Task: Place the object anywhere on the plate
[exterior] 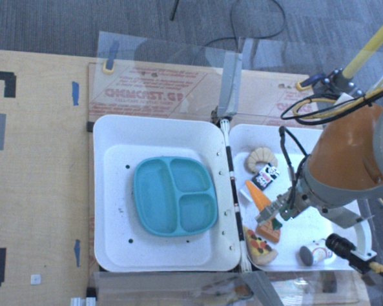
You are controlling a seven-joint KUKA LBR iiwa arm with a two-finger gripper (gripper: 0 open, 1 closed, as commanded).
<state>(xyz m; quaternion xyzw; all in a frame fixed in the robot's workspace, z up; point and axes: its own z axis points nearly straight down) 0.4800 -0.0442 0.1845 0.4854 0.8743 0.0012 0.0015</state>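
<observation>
Turquoise plate (174, 196) with three compartments lies in the left bin (108, 144). The right bin (244, 136) holds about six toy foods; the gripper (273, 215) hovers over a carrot (260, 197), grip state unclear. Red cardboard print is unreadable.

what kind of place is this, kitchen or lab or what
Most likely a robotics lab bench, not a kitchen. Two white bins sit on a wooden bench marked with blue tape, a cabled arm's gripper reaches over toy food such as a pizza slice, and the teal plate is a divided plastic one.
</observation>
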